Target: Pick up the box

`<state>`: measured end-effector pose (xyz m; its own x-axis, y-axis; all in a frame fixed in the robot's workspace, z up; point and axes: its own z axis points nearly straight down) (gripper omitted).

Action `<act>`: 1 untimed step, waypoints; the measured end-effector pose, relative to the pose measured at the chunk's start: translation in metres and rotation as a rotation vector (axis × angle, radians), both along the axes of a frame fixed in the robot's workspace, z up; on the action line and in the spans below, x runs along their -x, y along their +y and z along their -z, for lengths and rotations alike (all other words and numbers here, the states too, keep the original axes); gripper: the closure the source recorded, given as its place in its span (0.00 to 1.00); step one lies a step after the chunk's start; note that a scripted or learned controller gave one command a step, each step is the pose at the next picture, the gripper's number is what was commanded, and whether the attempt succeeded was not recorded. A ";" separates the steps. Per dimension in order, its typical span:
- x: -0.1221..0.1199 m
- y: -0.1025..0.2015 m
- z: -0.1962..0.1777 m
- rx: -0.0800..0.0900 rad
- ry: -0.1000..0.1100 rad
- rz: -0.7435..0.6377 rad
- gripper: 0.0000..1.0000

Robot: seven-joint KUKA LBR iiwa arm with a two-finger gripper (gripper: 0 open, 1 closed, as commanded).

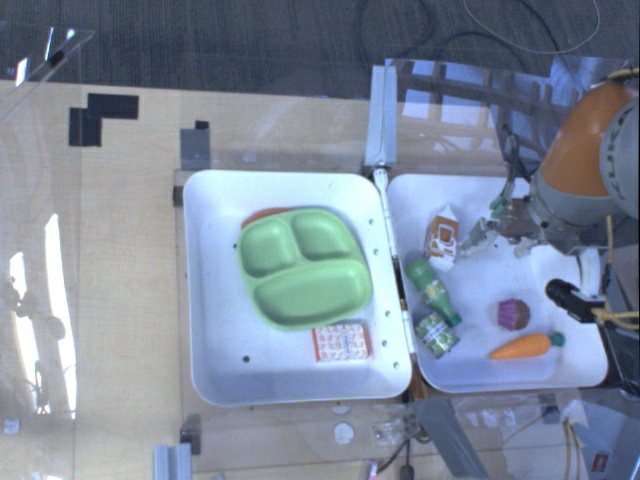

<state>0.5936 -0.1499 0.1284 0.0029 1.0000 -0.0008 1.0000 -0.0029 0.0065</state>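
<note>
A small orange-and-white carton box [442, 238] stands in the right bin [580, 373] near its left wall. A flat box with a red pattern [341, 341] lies in the left bin [210, 368], at the front edge of a green divided plate [303, 266]. My gripper [497, 230] hangs over the back of the right bin, just right of the carton and apart from it. It is open, with nothing between its fingers.
The right bin also holds a green bottle [432, 290], a green can [437, 333], a purple object [513, 314] and an orange carrot [522, 347]. Something red [262, 213] peeks out from under the plate's back edge. The arm's orange band [580, 153] sits over the bin's back right.
</note>
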 end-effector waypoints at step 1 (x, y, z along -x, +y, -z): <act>-0.052 -0.045 0.006 0.001 -0.001 0.057 0.00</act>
<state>0.6454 -0.1952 0.1220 0.0604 0.9982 -0.0019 0.9981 -0.0603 0.0074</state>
